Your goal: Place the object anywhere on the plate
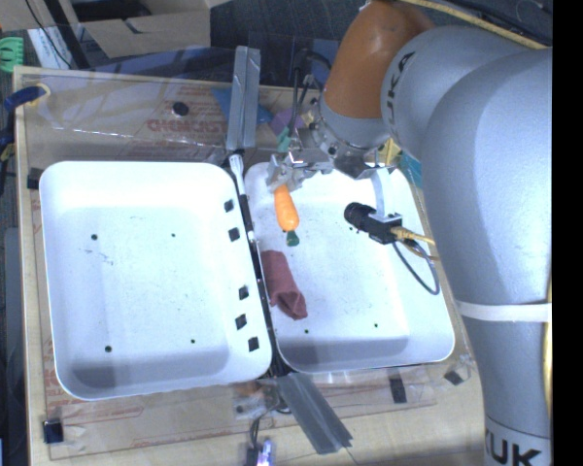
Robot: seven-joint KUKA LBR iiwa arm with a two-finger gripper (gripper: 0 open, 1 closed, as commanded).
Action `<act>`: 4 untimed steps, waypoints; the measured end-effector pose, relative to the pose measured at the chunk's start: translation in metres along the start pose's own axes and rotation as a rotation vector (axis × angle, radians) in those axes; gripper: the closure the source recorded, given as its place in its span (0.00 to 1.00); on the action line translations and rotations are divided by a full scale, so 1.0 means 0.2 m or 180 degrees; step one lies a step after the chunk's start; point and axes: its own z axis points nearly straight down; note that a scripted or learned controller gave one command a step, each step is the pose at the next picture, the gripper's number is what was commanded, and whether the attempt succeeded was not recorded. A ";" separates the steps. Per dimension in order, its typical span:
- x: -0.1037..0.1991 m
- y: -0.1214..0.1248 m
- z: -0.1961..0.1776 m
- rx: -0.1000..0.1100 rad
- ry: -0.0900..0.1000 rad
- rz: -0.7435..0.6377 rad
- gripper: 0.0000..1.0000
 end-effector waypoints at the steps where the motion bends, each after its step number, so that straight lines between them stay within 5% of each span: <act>1: 0.36 0.08 -0.39 -0.0003 -0.0001 0.0029 1.00; 2: 0.77 0.07 -0.17 0.0009 -0.0001 0.0131 1.00; 3: 1.25 -0.06 -0.11 0.0015 -0.0002 0.0874 1.00; 4: 1.21 -0.57 -0.28 0.0009 -0.0005 0.1673 1.00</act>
